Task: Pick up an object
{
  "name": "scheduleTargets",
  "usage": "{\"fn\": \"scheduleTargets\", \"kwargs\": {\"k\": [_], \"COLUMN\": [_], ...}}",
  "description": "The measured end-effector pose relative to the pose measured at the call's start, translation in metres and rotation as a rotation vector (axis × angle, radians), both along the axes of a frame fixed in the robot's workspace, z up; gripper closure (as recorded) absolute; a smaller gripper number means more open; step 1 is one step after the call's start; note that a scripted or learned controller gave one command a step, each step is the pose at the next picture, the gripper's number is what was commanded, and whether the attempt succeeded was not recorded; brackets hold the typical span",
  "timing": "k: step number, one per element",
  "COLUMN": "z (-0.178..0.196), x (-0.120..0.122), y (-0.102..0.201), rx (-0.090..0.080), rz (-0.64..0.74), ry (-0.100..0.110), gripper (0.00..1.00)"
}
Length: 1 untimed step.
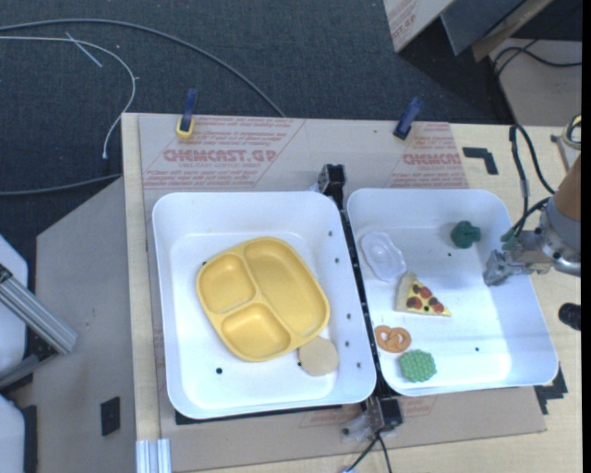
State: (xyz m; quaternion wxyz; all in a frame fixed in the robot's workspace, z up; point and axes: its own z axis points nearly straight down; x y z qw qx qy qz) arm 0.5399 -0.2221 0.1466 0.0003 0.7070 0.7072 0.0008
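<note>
Now | gripper (499, 268) low at right bin (531, 365) edge, finger state I cannot tell | pizza slice (422, 298), pretzel (392, 338) lie loose, reachable | yellow tray (263, 297) fills left bin (175, 305)

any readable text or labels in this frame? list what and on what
"CHEMCAST GP", red print, on the board's protective film behind the left bin.
The same red print repeats behind the right bin, at; partly legible.
Red print on the cardboard box at the top edge: too cut off to read.
</note>
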Motion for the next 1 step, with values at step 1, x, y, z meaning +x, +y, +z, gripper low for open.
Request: {"fn": "scheduleTargets", "kwargs": {"k": [1], "z": [0.0493], "x": [0.0017], "y": [0.01], "rx": [-0.001], "rz": [0.001], "ry": [0.0], "gripper": [1.0]}}
